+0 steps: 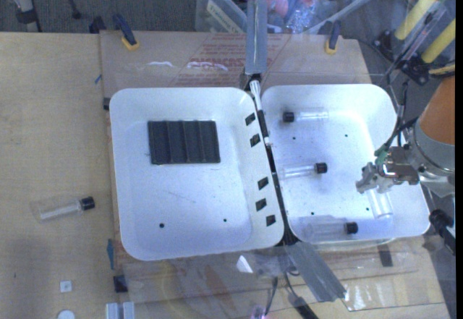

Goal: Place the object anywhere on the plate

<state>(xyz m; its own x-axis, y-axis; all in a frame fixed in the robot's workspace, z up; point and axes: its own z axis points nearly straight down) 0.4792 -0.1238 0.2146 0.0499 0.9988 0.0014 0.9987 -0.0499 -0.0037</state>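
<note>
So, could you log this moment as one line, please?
gripper: right bin, over clear tube | dark plate: left bin, bare | placement: not done

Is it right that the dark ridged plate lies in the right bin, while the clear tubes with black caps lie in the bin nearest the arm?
Not quite. The camera view shows the dark ridged plate lying in the left bin, away from the arm. The rest holds: the clear tubes with black caps lie in the right bin, where the gripper is.
</note>
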